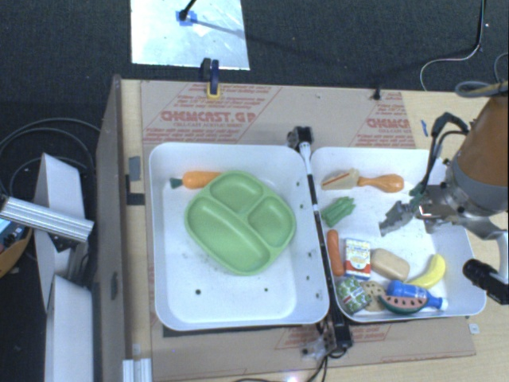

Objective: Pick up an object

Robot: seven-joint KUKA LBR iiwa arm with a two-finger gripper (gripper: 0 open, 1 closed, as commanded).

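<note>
Grey gripper (395,216) hangs open and empty above the right bin (453,305) (2 fingers splayed), so closing early would likely miss the soap-like block (390,263) below it.

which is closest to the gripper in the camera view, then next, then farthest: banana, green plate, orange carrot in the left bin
From the gripper:
1. Banana, right bin, just below and right of it.
2. Green plate, centre of the left bin.
3. Orange carrot, left bin's upper left, beyond the plate.

- Cardboard sheet (238,110) covering the worktop under both bins.
- Yellow clamp (211,78) at its far edge.
- Shiny foil-like sheet (189,22) on the dark floor.
</note>
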